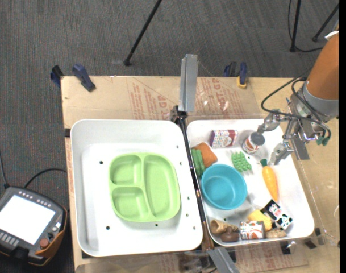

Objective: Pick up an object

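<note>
Two shallow white bins are seen side by side on the bench. The left bin (87, 152) carries a green divided tray (144, 187), which lies well to the left of the blue bowl (224, 186), the landmark used here. The right bin (302, 201) holds the bowl near its middle.

The arm (326, 75) is seen up and to the right of the bowl, over the bin's far right corner. Its gripper (276, 138) hangs above and right of the bowl, with the two fingers spread apart and nothing seen between them.

An orange carrot (270, 182) lies just right of the bowl. A small can (222, 138) lies above it, and a round can (252, 143) sits above and slightly right, near the gripper's left finger. A green studded piece (240, 161) is just beside the bowl's upper right rim. An orange item (206, 153) and a green item (197, 162) touch the bowl's upper left. Small packets (258, 227) are clustered below the bowl.
</note>
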